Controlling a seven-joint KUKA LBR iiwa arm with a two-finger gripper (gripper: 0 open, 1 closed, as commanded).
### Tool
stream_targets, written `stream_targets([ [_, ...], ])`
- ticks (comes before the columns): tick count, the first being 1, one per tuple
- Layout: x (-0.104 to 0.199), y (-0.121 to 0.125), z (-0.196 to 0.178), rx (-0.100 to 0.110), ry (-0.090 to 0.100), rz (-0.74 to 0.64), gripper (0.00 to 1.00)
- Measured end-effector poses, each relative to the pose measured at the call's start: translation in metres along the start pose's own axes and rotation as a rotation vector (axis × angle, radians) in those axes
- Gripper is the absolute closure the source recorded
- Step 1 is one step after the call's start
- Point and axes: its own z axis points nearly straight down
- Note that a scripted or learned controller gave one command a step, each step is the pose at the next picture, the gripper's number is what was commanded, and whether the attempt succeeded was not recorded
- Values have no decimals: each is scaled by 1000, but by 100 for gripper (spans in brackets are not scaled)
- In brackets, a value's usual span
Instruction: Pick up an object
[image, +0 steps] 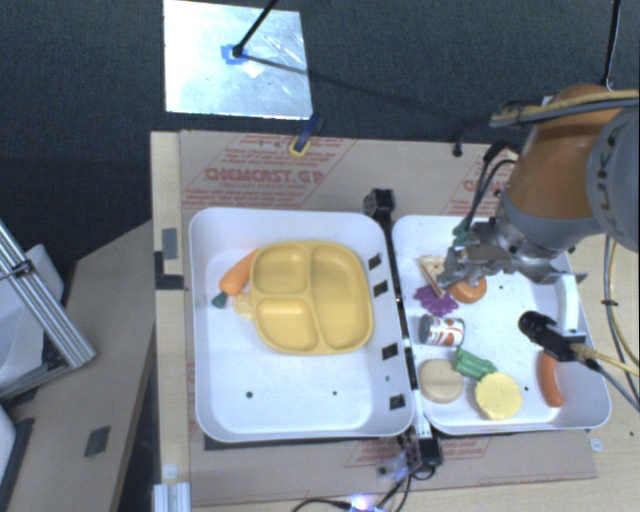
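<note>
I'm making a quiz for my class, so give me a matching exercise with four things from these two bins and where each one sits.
Things:
1. yellow divided plate
2. carrot
3. small can
4. sausage

Places:
A. right bin, near its right edge
B. left bin, touching the plate's left side
C. middle of the left bin
D. right bin, near the divider between the bins

Pairs: 1-C, 2-B, 3-D, 4-A

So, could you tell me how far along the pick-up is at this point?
Done: the arm has reached into the right bin, and the gripper is low among the toy food beside the orange round piece and purple grapes. In hand: nothing visibly lifted; whether it grips anything cannot be told. Left: securing and raising one object.
</note>
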Motion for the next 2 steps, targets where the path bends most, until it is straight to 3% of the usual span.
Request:
stream_targets([
  [1, 61, -10, 12, 1, 1, -1, 100],
  [2, 74, -9, 5, -3, -2, 3, 100],
])
